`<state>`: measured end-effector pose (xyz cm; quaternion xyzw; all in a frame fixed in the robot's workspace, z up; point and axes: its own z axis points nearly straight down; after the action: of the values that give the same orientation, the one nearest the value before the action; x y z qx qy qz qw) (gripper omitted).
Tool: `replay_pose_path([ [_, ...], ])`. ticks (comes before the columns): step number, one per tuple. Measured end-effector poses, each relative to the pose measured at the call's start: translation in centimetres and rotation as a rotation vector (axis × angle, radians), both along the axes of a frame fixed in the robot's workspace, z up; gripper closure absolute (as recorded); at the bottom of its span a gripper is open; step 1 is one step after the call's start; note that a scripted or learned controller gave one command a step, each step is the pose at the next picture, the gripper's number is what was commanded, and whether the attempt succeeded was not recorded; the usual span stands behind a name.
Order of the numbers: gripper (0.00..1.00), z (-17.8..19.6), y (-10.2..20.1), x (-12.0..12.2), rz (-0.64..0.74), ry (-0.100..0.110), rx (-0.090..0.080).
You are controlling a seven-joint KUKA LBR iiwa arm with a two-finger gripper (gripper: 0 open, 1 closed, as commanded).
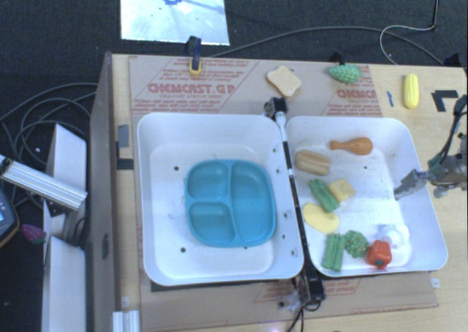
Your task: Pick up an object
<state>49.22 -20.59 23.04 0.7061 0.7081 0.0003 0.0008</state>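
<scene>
The right bin (pixel 420 239) holds several toy foods. A brown drumstick (pixel 352 146) lies at the back, with a hot dog bun (pixel 313 161) in front of it to the left. Around the middle are green beans (pixel 322 194), a yellow cheese wedge (pixel 341 190) and a flat yellow slice (pixel 321 218). Along the front lie a green asparagus bunch (pixel 333 250), a broccoli floret (pixel 356 243) and a red pepper (pixel 379 254). My gripper (pixel 407 186) reaches in over the right bin's right side, above bare floor and apart from every toy. Nothing shows in its grasp.
The left bin (pixel 164 140) carries a blue divided plate (pixel 230 202). On the cardboard behind the bins lie a bread slice (pixel 284 80), a green toy (pixel 345 72) and a corn cob (pixel 411 91). A yellow clamp (pixel 194 56) stands at the back edge.
</scene>
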Motion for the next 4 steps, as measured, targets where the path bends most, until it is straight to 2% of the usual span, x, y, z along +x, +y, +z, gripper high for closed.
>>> replay_pose_path([
  [1,0.0,-5.2,5.2,-0.5,0.001,0.0,0.001],
  [2,0.0,-13.3,9.5,-0.6,0.0,0.003,0.002],
  [3,0.0,-9.9,10.1,8.6,0.001,-0.002,0.0],
  [4,0.0,-13.0,7.8,2.1,-0.002,0.002,0.0],
])
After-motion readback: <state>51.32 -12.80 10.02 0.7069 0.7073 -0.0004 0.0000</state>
